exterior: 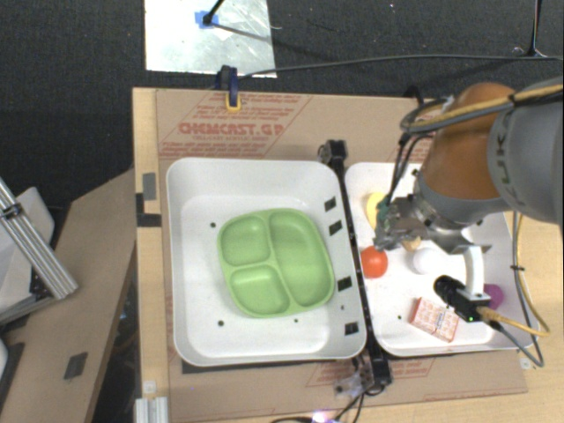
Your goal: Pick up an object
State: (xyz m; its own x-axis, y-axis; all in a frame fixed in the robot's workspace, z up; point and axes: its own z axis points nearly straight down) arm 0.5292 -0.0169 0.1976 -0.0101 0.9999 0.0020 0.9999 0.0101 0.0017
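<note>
Cardboard is covering the tabletop (264,377), and on it we are seeing two shallow white bins lying side by side. Nearest to us in the right bin (397,342), a pink-and-white packet (434,318) is lying flat close to the front wall, and a small purple thing (493,296) is sitting just beyond it toward the right. Farther in, a white ball (425,258) and a red ball (374,263) are resting near each other, the red one close to the wall shared with the left bin (203,324). In that left bin a green divided plate (275,263) is lying flat around the middle. The tool (386,234) is hanging just above the red ball, and we are not able to tell whether it is apart, together or clamped on anything. Just beyond the tool a yellow thing (377,205) is lying, partly hidden. The arm (458,170) is reaching in from the right, its orange band showing over the right bin's far half. Past the bins, red lettering (231,129) is running across the cardboard, a blue clamp (229,82) is gripping its far edge, and a silvery sheet (210,25) is lying beyond that.
</note>
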